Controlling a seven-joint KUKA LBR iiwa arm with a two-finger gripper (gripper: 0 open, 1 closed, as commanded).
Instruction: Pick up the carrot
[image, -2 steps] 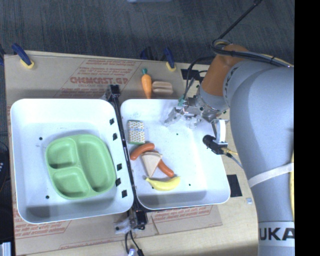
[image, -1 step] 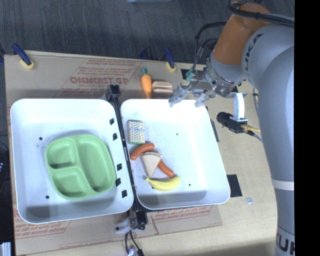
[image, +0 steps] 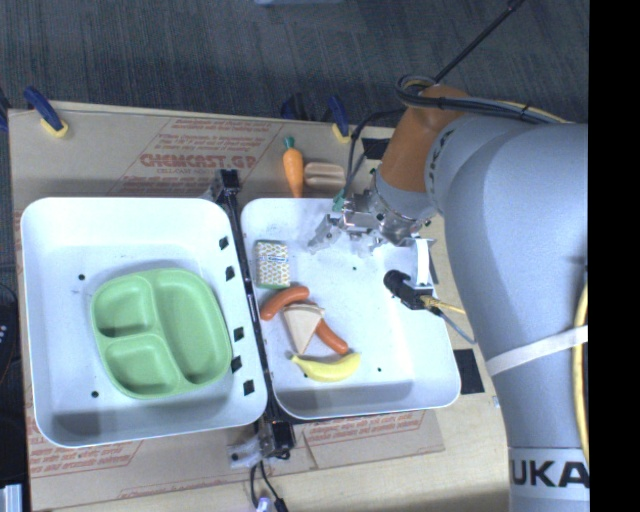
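Observation:
The carrot (image: 292, 172), orange with a green top, lies on the cardboard just behind the right bin's (image: 420, 385) back rim, outside both bins. My gripper (image: 332, 226) hovers over the back part of the right bin, a short way in front and to the right of the carrot. It is open and nothing sits between its fingers. The arm's grey body and orange band come in from the right.
A beige block (image: 323, 177) lies beside the carrot. The right bin holds a striped box (image: 272, 263), an orange sausage (image: 285, 300), a tan wedge (image: 302, 324), a small orange stick (image: 334, 341) and a banana (image: 326, 368). A green divided plate (image: 160, 328) sits in the left bin.

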